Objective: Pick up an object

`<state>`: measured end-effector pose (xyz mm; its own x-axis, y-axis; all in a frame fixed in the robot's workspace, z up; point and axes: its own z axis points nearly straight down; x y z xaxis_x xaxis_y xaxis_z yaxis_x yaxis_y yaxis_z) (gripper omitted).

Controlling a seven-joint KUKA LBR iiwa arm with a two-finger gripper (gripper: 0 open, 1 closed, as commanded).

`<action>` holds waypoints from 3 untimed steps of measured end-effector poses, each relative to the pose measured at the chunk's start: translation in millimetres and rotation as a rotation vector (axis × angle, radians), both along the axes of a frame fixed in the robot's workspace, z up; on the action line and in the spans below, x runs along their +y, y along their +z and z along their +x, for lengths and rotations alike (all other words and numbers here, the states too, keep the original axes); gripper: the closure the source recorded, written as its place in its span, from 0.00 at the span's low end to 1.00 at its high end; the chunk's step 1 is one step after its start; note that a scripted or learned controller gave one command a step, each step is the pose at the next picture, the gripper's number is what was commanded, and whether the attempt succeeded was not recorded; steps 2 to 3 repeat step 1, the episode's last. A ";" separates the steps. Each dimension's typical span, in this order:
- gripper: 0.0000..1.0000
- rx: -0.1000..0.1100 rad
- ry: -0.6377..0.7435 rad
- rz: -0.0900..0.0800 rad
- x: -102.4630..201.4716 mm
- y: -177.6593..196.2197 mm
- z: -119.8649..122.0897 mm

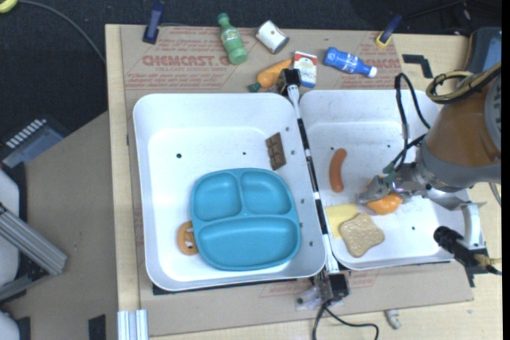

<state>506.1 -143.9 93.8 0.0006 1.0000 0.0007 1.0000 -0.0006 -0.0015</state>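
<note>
The gripper [381,193] sits low in the right bin [351,111], with an orange piece [386,205] at its tip, touching it at about 5 o'clock; whether the piece is actually clamped cannot be told. A sausage [338,170] lies at the gripper's 10 o'clock, well apart. Bread [362,235] lies near at 7 o'clock, overlapping a yellow slice [341,214]. The left bin [159,131] holds a blue tray [241,217].

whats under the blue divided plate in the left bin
A pretzel pokes out from under the blue plate's left edge, on the left bin's floor. Anything else beneath is covered.
</note>
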 end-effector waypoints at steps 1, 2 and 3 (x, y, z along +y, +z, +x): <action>1.00 -0.003 0.003 0.001 92.4 91.1 27.0; 1.00 -0.003 0.003 0.001 92.4 91.1 27.0; 1.00 -0.003 0.003 0.001 92.4 91.1 27.0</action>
